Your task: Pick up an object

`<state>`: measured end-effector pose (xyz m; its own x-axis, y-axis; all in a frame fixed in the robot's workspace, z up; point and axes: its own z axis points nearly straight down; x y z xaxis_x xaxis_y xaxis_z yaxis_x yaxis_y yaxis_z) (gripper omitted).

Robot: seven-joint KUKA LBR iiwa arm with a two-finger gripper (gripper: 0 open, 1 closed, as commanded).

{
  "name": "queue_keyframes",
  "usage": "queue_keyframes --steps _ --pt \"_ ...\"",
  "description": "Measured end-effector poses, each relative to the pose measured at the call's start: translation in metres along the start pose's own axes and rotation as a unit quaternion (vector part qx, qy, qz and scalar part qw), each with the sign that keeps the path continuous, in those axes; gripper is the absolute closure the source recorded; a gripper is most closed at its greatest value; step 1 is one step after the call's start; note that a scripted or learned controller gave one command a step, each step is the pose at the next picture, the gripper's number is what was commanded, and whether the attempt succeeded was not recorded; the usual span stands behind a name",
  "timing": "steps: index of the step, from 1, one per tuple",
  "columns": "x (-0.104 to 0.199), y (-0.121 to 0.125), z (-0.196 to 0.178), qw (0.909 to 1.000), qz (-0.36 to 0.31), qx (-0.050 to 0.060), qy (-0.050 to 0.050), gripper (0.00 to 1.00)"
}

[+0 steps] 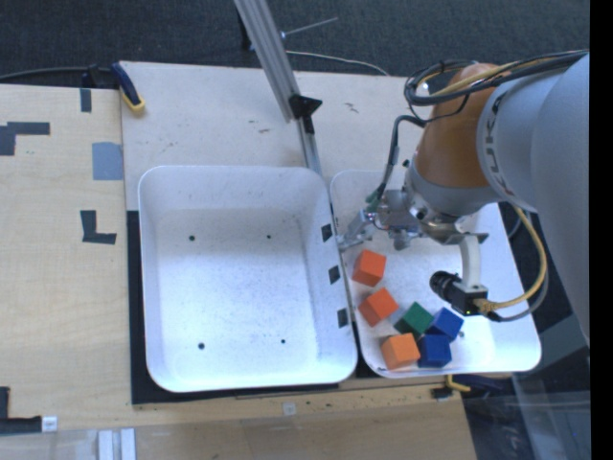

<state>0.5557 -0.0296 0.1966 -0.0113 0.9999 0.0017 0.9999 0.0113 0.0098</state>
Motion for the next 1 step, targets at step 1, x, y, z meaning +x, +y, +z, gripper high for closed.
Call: queue_keyframes --steps 1 --pt "0.0200 0.0209 -0.0135 1.0000 0.003 0.004 -0.001 0.00"
